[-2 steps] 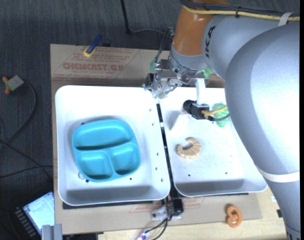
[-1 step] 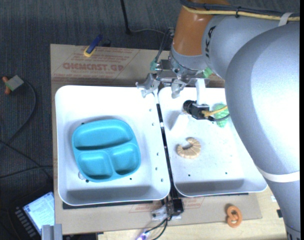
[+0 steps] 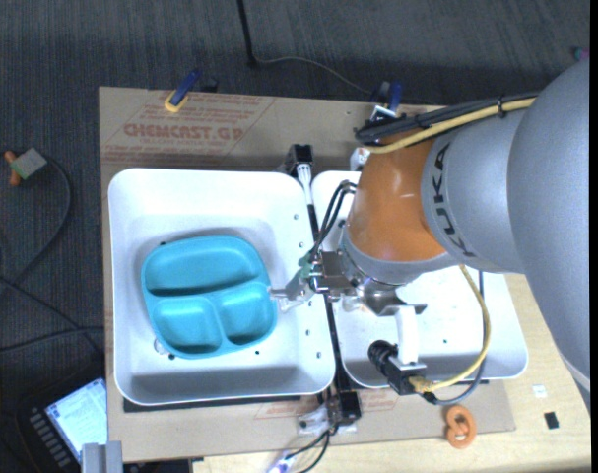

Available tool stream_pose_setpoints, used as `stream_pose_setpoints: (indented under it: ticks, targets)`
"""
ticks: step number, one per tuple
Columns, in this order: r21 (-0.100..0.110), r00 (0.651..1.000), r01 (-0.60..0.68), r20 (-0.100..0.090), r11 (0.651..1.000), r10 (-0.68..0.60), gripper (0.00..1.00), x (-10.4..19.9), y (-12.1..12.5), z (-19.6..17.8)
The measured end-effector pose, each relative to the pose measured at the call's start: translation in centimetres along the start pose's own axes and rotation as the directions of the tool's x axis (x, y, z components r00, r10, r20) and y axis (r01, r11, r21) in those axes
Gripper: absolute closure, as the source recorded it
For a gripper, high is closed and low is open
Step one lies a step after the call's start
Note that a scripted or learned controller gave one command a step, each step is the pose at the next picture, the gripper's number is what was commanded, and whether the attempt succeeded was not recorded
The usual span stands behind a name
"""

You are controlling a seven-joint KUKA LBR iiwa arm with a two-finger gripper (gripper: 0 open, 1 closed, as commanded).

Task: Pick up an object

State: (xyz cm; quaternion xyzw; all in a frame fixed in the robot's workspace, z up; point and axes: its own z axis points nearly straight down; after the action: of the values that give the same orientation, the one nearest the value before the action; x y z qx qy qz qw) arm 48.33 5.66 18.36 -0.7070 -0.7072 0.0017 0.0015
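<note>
1. Plainly unfinished: nothing lifted off the surface (image 3: pixel 180 126).
2. Teal divided tray (image 3: pixel 208 294) lying flat in left bin (image 3: pixel 131 205), just left of pincer (image 3: pixel 297 294).
3. Pincer low over bin divider; grip state impossible to tell.
4. Left: grasp and raise.

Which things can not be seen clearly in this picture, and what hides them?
- Gripper: too small and blurred in the camera view to make out its finger state.
- Right bin: most of its floor is hidden by the arm.
- Blue divided tray: whether the gripper touches its right rim is unclear.
</note>
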Motion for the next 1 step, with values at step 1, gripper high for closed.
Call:
stream_pose_setpoints:
  ticks: [1]
  targets:
    - [-0.023,1.0,-0.014,0.016,1.0,0.014,0.0,1.45,0.56,4.15]
